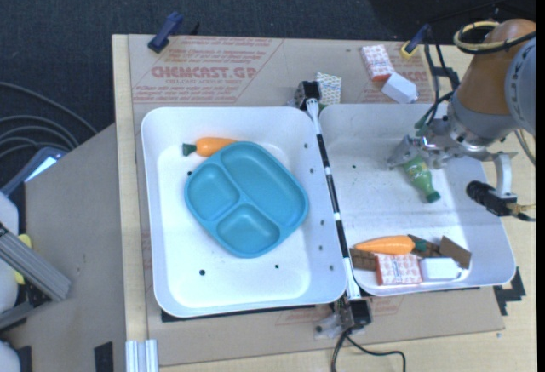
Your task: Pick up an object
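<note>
Your gripper [419, 156] sits low in the upper right of the frame, inside the right bin [366, 128], directly over a small green object [423, 180]. From this slant you cannot tell whether the tool is released or clenched, or whether the green object is actually caught. Judge this as the grasp step: the next move calls for a confirmed closure on the green object, then a straight lift clear of the bin floor.

Along that bin's lower edge lie a toy carrot [385, 246], a small red-and-white box [398, 270] touching it, and a brown block [454, 250] beside them. In the left bin [166, 217] you have a blue divided plate [245, 197], with a second carrot [210, 145] just beside its upper left rim.
</note>
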Robot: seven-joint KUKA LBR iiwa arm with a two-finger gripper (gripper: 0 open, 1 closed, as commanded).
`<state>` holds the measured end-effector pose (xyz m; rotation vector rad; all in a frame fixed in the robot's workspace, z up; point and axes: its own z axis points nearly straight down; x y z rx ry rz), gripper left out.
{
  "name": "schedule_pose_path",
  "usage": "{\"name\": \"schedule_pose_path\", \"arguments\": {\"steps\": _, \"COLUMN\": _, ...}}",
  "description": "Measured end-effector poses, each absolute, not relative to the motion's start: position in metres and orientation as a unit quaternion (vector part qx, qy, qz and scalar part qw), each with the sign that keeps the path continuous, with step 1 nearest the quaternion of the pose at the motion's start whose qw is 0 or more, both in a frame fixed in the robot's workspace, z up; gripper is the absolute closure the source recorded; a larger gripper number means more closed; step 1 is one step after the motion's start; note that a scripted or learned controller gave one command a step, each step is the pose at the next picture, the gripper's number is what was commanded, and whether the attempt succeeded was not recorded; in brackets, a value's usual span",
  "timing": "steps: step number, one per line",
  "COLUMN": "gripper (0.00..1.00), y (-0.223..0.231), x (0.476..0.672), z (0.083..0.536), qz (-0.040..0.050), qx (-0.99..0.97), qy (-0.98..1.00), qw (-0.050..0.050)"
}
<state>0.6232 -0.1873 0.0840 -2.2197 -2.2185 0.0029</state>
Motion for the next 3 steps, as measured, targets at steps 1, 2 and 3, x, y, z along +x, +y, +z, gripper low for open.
{"name": "schedule_pose_path", "arguments": {"steps": 1, "gripper": 1.00, "y": -0.187, "x": 0.624, "z": 0.095, "qz": 0.0001, "qx": -0.707, "qy": -0.707, "qw": 0.000}}
{"name": "schedule_pose_path", "arguments": {"steps": 2, "gripper": 1.00, "y": -0.140, "x": 0.639, "z": 0.090, "qz": -0.0003, "qx": -0.707, "qy": -0.708, "qw": 0.000}}
{"name": "schedule_pose_path", "arguments": {"steps": 3, "gripper": 1.00, "y": -0.057, "x": 0.585, "z": 0.185, "qz": 0.0001, "qx": -0.706, "qy": -0.708, "qw": 0.001}}
